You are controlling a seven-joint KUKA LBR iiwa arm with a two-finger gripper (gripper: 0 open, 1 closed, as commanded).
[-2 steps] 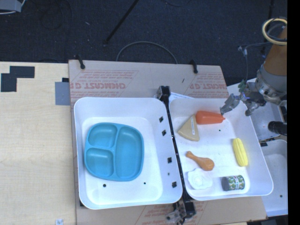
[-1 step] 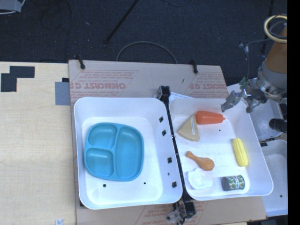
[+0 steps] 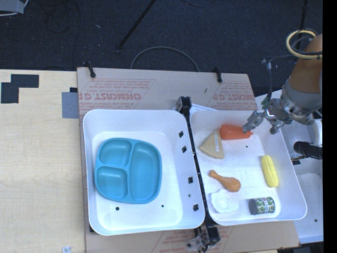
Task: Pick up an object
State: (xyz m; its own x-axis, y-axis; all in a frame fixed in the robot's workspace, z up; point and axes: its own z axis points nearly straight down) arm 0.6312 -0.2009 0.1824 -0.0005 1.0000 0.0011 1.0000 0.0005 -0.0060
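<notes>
Jaws: whether they stand open or closed cannot be told; the gripper (image 3: 251, 123) sits at the right end of the orange carrot (image 3: 234, 132), apparently touching it, with nothing seen clasped.

Bins, largest first: the left bin (image 3: 105, 123) carries a blue divided plate (image 3: 128, 170); the right bin (image 3: 295, 157), where the arm (image 3: 304, 83) reaches in, carries the loose items.

Items, in descending size: the carrot near the bin's far edge; a tan wedge (image 3: 213, 145) just beside its left end; a yellow corn cob (image 3: 270, 171) toward the right wall; a drumstick (image 3: 225, 181) in the middle; a white fried-egg shape (image 3: 224, 202) and a small can (image 3: 261, 205) near the front wall.

Handling (a judgement): the carrot looks like light, stiff, smooth toy plastic, liable to slip; grasp across its thicker middle.

Surroundings: pale wooden bench (image 3: 37, 157) on cardboard sheet (image 3: 121, 91); dark carpeted floor (image 3: 79, 30) with cables beyond.
</notes>
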